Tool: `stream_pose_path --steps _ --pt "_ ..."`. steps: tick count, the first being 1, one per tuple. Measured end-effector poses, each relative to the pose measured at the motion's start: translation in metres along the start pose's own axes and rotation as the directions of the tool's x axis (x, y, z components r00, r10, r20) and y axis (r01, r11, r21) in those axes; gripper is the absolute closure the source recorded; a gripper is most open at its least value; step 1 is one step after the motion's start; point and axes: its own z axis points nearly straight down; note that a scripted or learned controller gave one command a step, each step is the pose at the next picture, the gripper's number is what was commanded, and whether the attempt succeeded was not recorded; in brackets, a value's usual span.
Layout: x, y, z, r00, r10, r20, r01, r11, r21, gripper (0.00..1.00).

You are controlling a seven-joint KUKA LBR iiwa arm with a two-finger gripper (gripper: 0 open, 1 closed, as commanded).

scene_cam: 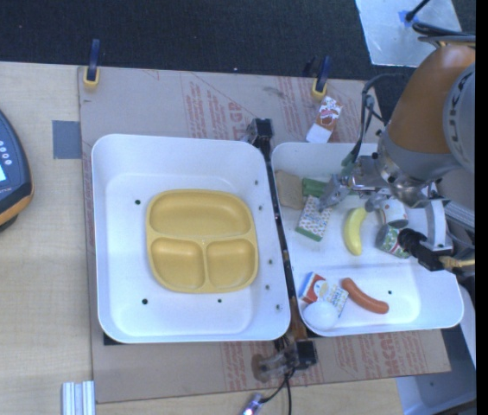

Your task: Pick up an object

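End effector (345, 188) hovers just beside banana (354, 231) (upright).

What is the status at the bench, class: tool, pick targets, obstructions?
Tool low over right bin, holding nothing seen. Banana and sausage loose. Small green packet crowds the banana.
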Motion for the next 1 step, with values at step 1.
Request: stream_pose_path --steps 1 --pt "-0.0425 -0.0275 0.0876 1.000 -0.002 0.000 0.002 1.000 0.002 0.00"
